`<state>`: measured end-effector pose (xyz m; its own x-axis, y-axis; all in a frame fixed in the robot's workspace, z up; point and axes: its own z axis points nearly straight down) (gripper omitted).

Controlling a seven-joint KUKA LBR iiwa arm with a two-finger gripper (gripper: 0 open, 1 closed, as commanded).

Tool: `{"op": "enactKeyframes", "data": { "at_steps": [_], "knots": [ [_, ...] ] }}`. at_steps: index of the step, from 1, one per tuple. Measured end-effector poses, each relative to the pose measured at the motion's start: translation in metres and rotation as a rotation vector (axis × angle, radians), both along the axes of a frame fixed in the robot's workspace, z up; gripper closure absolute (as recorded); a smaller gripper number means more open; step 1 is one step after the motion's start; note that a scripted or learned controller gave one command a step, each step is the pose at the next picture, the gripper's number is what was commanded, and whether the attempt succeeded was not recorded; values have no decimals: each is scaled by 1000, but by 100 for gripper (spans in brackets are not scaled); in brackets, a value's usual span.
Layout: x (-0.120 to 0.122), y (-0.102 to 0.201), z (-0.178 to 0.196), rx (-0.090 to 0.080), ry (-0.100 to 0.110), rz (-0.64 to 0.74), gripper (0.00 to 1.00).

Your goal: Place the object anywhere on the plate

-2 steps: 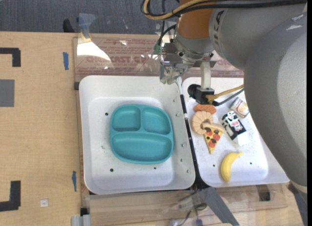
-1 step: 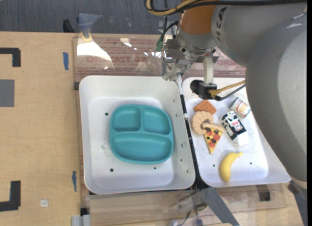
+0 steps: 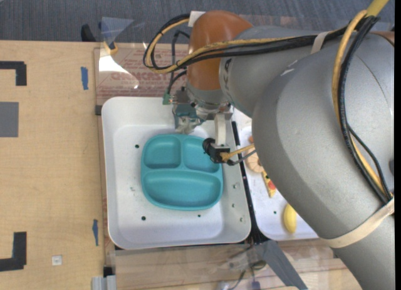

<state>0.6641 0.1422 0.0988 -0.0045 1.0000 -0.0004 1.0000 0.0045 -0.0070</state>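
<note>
I hang my gripper [image 3: 186,121] over the plate [image 3: 182,188] rim, by the back edge of the left bin [image 3: 119,176] | open or shut: I cannot tell | best: go to plate middle, low, gentle

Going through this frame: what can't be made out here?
- Right bin: mostly hidden under the arm in the camera view.
- Yellow object: partly covered by the arm, so its kind is unclear.
- Tan and red bits by the bin wall: half covered and too small to name.
- Gripper at the far rim of the plate: the wrist hides whether it holds anything.
</note>
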Motion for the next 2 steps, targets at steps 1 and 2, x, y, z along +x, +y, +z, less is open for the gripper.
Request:
{"op": "enactKeyframes", "data": {
  "at_steps": [1,2],
  "knots": [
    [5,-29,164,2,-20,-3,100],
    [-66,-25,3,1,-6,-6,100]
  ]
}}
